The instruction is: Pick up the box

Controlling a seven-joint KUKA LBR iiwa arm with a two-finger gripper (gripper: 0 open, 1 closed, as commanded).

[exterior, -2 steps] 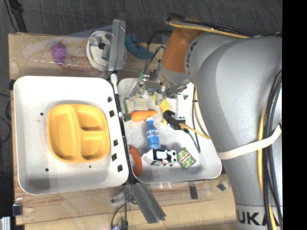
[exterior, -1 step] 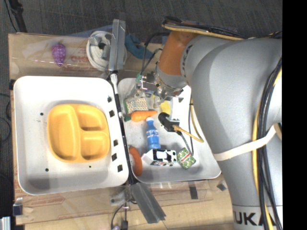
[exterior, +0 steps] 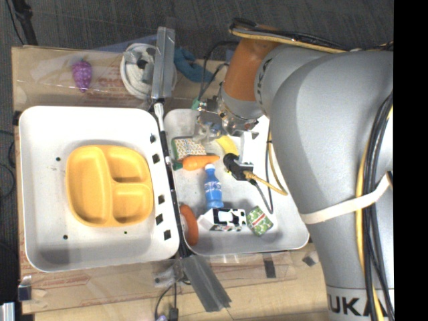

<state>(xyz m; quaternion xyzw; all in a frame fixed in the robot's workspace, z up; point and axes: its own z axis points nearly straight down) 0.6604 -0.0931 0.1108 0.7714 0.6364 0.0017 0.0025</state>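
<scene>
From the overhead camera, your end effector (exterior: 212,127) sits low at the far end of the right bin (exterior: 289,231); you cannot tell how it stands. The green box (exterior: 259,221) lies well apart, near the bin's front, beside a blue bottle (exterior: 212,188).

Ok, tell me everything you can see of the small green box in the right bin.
The green box is a small carton, green with white and reddish print, looking like cardboard. It lies tilted near the front right corner of the right bin, apart from the gripper, which is over the bin's far end. Its left edge sits against or right beside the black-and-white carton; I cannot tell if they touch.
</scene>
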